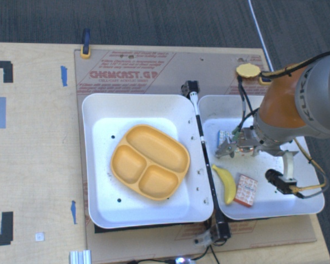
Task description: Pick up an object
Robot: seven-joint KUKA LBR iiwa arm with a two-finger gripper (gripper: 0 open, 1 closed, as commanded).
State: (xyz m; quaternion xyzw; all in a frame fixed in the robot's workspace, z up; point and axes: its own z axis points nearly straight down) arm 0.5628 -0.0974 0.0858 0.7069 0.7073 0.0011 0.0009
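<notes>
In the right bin a yellow banana lies near the left wall. A small red and white box rests just right of the banana. A small blue-green and white item sits further back, against the left part of the bin. My gripper hangs low over the bin, right beside that small item and above the banana's upper end. Nothing is visibly held in it.
The left bin holds a yellow divided plate with three compartments. A black-edged divider separates the two bins. The grey and orange arm covers the right bin's back right part.
</notes>
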